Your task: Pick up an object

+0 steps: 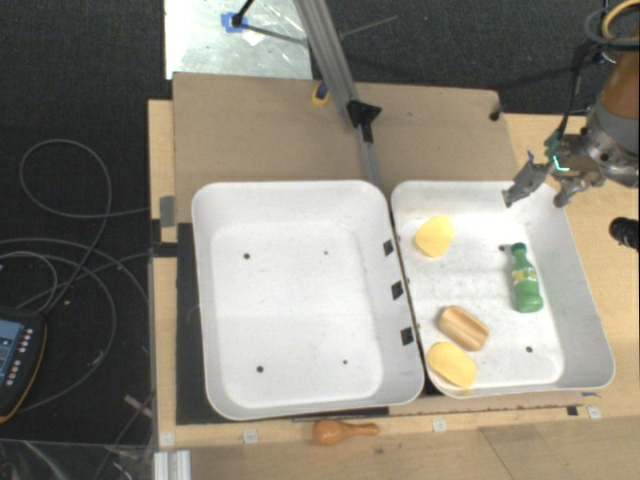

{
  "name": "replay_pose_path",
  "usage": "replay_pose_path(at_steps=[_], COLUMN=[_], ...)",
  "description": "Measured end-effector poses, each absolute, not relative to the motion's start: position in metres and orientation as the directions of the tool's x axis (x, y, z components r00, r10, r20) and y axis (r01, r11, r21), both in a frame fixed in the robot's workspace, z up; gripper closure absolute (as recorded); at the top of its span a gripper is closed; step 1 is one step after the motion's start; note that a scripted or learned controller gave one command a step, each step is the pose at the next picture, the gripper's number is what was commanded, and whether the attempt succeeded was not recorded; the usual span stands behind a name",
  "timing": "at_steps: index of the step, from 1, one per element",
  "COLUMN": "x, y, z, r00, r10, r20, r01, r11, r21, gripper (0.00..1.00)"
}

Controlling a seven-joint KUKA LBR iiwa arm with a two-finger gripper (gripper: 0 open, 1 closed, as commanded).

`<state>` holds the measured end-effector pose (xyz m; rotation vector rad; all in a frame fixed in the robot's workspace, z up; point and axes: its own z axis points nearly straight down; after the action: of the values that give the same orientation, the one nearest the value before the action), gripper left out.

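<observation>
- Even, fairly bright overhead light; my two white bins [300,298] look almost washed out, with little surface detail.
- Shadows are soft and short, hugging the bins' inner walls.
- Above the bins, a pale floor patch [225,28] glares.
- The dark floor left of the bins loses detail.
- Overall slightly soft and grainy.

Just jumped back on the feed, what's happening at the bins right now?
The arm's gripper hangs open over the far right corner of the right bin, holding nothing. In that bin lie a green bottle, a yellow piece near the divider, a hot dog bun and another yellow piece at the near edge. The left bin sits beside it. A brown pear-shaped toy lies on the bench, in front of the bins.
</observation>
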<state>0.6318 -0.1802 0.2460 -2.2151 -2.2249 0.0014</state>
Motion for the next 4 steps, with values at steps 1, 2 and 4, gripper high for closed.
replay_pose_path(at_steps=[1,2,4], x=[0.633,0.632,0.632], y=[-0.180,-0.181,-0.179], z=[0.249,0.207,0.092], r00=[-0.006,-0.003,-0.002], r10=[1.000,1.000,1.000], r20=[-0.001,0.000,0.000], r01=[1.000,1.000,1.000], r11=[0.006,0.003,0.002], r21=[0.001,-0.002,-0.003], gripper=[0.00,0.00,0.00])
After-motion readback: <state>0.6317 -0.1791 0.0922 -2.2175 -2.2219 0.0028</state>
